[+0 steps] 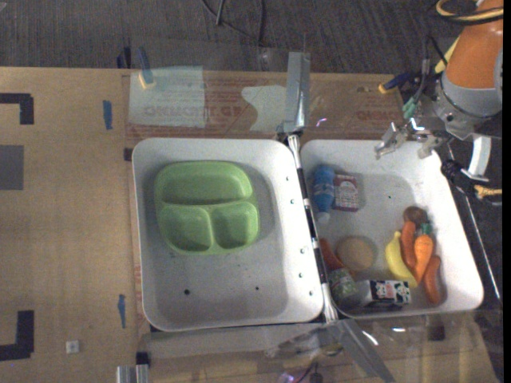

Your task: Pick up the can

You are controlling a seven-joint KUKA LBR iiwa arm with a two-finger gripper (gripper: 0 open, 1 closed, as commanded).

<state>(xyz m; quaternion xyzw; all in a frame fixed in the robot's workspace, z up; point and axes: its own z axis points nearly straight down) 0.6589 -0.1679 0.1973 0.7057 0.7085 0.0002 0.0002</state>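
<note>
1. Camera view: the gripper (402, 136) hangs over the right bin's (467, 274) far edge; I cannot tell whether it is spread or pressed together.
2. What looks like the can (347, 191), red and white, lies near that bin's far left corner, just beside a blue bottle (322, 188).
3. A good grasp probably means coming straight down and closing across the can's width, clear of the bottle.
4. The bins sit on a brown bench (64, 238); the left bin (239, 294) holds a green tray (206, 206).
</note>
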